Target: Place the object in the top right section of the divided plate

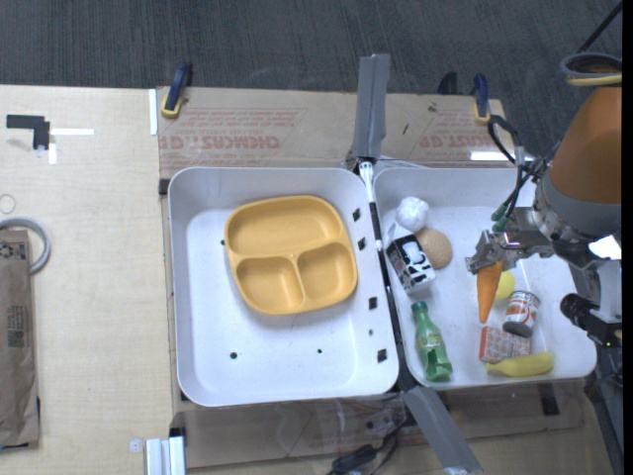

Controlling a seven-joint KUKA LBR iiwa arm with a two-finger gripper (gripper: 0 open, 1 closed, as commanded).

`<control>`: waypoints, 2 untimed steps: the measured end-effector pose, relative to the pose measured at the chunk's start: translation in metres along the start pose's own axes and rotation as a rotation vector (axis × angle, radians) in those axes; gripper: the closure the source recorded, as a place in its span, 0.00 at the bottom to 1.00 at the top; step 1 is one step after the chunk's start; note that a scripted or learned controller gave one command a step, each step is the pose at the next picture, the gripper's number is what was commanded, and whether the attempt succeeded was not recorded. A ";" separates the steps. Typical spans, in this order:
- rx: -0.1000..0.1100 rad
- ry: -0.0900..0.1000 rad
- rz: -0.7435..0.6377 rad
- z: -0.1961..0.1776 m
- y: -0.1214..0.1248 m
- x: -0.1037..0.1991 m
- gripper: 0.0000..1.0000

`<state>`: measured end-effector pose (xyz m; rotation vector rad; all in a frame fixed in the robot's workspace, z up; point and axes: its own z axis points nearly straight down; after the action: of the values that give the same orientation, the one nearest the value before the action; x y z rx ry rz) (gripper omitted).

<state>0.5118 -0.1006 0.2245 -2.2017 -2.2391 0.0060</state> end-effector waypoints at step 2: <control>-0.002 -0.001 -0.114 -0.192 0.084 0.160 1.00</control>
<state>0.5941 0.0607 0.4158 -2.0717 -2.3626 0.0053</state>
